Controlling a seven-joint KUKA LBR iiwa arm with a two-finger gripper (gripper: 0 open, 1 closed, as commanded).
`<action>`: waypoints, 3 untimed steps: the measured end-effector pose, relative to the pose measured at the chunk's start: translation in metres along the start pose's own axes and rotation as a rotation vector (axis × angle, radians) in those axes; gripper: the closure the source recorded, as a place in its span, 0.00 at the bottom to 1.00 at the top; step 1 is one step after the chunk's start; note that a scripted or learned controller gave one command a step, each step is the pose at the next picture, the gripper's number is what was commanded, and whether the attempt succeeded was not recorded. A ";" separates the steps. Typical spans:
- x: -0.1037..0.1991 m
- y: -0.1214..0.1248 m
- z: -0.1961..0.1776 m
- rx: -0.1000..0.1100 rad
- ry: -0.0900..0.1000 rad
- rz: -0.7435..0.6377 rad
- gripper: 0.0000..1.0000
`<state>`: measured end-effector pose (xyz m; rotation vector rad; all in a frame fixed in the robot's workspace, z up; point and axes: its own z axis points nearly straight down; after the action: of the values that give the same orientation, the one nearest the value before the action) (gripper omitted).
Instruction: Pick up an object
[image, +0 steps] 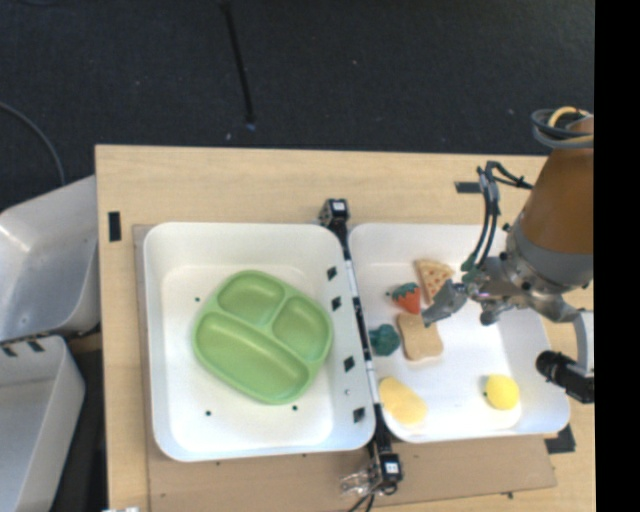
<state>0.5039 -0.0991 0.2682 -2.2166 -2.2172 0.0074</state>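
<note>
Your gripper (452, 301) hovers at the toast's (421, 338) one o'clock; I cannot tell its state. Nothing is lifted yet.

cam: single fixed overhead, looks down at slant | range: mid; whole bench (300, 185) in frame; both white bins — left bin (160, 300), right bin (545, 400) | arm (560, 205) enters frame-right
</note>
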 end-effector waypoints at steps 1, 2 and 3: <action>0.000 0.002 -0.005 -0.010 -0.001 -0.002 0.00; -0.003 -0.004 0.040 -0.006 -0.003 0.001 0.00; -0.005 -0.006 0.104 -0.002 -0.001 0.002 0.00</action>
<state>0.4976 -0.1041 0.1643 -2.2209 -2.2166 0.0064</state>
